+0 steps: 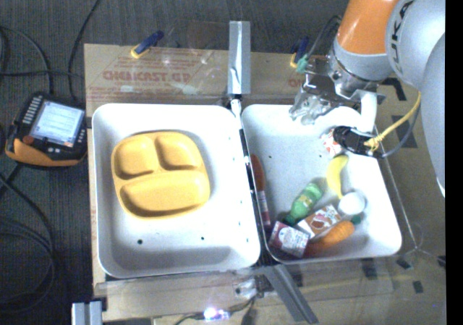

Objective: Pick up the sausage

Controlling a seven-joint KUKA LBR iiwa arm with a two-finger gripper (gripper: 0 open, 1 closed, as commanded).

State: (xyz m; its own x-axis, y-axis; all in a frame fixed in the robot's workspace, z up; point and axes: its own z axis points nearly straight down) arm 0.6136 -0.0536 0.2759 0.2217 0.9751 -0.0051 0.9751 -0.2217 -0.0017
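Slim reddish sausage [258,187] – glossy, rod-shaped – lies along the smooth white bin [391,215] wall.

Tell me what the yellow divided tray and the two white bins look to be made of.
Yellow three-compartment tray: likely moulded plastic, matte, with soft rounded ridges and even colour. Left white bin and right white bin: probably thin formed plastic, smooth, slightly glossy, with rounded corners; coated metal can't be ruled out.

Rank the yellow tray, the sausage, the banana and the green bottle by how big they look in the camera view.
1. Yellow tray, by far the largest.
2. Sausage, long and thin.
3. Banana and green bottle: they look about alike, so I won't rank them.
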